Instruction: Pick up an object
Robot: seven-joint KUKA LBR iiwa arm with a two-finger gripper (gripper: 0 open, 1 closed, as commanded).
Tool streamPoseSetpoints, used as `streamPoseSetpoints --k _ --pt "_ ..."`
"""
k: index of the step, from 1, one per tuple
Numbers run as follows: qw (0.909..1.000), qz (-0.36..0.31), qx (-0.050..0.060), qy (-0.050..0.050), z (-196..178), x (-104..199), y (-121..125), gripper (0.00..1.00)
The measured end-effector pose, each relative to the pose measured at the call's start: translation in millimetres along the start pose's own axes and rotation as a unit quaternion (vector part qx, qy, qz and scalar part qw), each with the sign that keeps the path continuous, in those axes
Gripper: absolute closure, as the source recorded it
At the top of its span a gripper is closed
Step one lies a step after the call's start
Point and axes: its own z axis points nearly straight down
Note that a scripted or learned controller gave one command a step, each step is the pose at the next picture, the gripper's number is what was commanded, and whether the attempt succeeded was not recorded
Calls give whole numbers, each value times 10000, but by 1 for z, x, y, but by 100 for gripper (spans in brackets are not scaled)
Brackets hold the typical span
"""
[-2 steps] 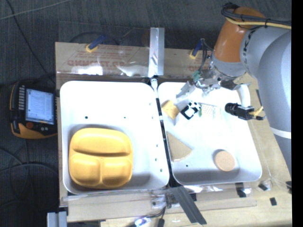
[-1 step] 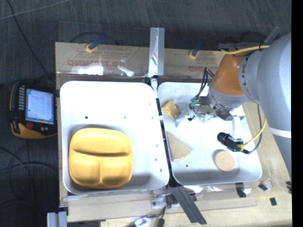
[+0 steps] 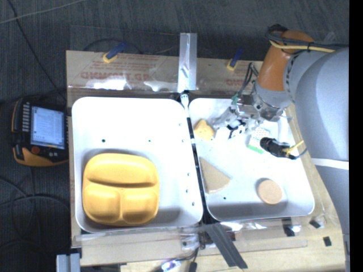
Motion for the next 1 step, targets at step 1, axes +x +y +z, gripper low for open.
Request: streamPoseSetpoints --k 1 --pt "9775 2110 -6 74 1 -45 13 0"
